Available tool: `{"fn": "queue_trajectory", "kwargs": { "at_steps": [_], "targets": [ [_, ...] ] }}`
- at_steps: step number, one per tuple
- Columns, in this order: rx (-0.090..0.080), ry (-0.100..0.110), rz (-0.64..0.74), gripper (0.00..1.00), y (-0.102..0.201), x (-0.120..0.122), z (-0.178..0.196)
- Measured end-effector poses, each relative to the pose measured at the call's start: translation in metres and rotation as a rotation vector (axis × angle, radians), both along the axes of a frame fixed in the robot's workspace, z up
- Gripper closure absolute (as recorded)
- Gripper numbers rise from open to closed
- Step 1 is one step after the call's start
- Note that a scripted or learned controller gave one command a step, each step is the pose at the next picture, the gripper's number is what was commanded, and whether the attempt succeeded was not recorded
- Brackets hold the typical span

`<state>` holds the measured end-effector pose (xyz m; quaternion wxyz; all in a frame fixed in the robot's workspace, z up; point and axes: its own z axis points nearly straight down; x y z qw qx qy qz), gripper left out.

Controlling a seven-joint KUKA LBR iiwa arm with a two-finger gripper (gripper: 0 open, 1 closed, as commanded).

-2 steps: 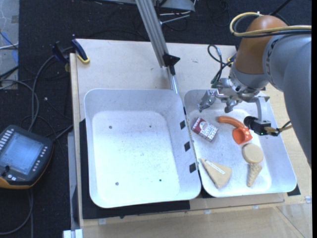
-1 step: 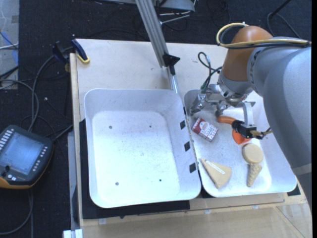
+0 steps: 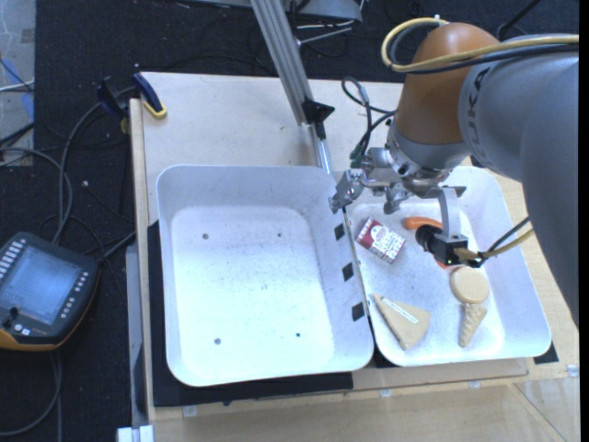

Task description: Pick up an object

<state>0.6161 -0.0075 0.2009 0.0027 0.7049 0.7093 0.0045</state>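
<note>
- At the near end of the right bin (image 3: 520, 288), a pale tan wedge (image 3: 405, 321) and a toy ice-cream cone (image 3: 470, 304) are seen lying flat, close together but apart. Both look matt and rigid, and the cone is tapered with a rounded top.
- Further back, a small red-and-white box (image 3: 381, 240) is found askew on the bin floor, with a slim orange piece (image 3: 421, 222) just beside it. Any of these four may serve as the object to be picked.
- Over the box and the orange piece the gripper (image 3: 398, 191) is held low. Whether it is wide or narrow cannot be told, and nothing is seen held in it.
- Risks are judged as follows: the box could be pushed aside rather than pinched; the orange piece, being thin and low, could be missed; the bin wall close by could be struck on descent.
- Alongside, the left bin (image 3: 248, 284) presents a smooth, speckled white floor.
- Farthest off, a ribbed aluminium post (image 3: 285, 53) rises over the pale bench (image 3: 230, 118).
</note>
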Motion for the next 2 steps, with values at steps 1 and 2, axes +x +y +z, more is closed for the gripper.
{"fn": "queue_trajectory", "kwargs": {
  "at_steps": [1,2],
  "targets": [
    [-0.004,0.010,-0.010,0.00,-0.065,0.040,-0.006],
    [-0.003,0.010,-0.008,0.00,-0.079,-0.056,-0.005]
  ]
}}
